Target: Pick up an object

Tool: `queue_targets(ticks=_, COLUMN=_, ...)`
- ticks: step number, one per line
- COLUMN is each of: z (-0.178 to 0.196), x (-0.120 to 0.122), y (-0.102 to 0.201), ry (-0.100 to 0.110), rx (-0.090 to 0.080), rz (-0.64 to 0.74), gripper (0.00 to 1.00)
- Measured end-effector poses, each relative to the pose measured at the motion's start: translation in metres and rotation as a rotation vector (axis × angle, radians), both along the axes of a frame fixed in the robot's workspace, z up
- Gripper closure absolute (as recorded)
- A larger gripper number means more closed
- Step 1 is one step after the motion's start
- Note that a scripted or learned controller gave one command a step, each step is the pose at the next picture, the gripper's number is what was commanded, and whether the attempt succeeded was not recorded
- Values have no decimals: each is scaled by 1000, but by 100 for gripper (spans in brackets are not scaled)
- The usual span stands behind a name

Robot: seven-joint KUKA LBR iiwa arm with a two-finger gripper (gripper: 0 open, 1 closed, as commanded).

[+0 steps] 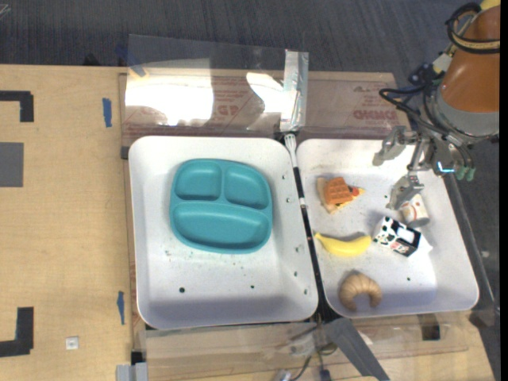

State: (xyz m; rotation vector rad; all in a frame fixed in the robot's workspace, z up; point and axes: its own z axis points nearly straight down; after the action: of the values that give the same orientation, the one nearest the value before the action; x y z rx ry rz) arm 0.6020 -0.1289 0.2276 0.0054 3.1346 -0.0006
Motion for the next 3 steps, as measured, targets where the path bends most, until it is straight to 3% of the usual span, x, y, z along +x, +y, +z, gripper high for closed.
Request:
queue_targets(ticks=1, z=-111, x=-5, y=27, ry=-14, rx=-5, rz=199, gripper=0)
queue_targets(ticks=2, z=-98, x=-1, y=28, ry=-24, rx=-7, rz=200, gripper=100)
queue_targets(ticks=3, z=-41, x=-100, y=91, ry=2, rx=2, rz=27, gripper=100)
